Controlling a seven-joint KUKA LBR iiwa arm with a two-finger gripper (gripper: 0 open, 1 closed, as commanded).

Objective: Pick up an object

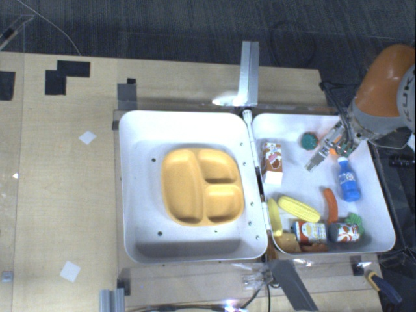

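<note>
The blue bottle (349,181) is lying on the floor of the right bin (383,229), toward its right side, with its cap end pointing to the far rim, and the gripper (325,151) is hanging just to its left and slightly farther back, its metal fingers (315,161) reaching down and leftward toward bare bin floor. Nothing is showing between those fingers, and how wide they are standing cannot be told from this slant. A small teal object (309,140) is sitting close to the far left of the gripper, while a red sausage-shaped toy (331,204) is lying near the bottle's lower end. Judged from this, the risk is that the gripper is closing on the gap between bottle and teal object and coming up with nothing, or nudging the round bottle so that it rolls away to the right wall. Farther left, a brown and white carton (272,164) is lying along the divider, and at the near end a corn cob (298,207), a small can (311,231) and a dark jar (344,233) are crowding together. The left bin (133,174) is holding a yellow divided tray (201,185), well apart from the arm (383,90).
</note>
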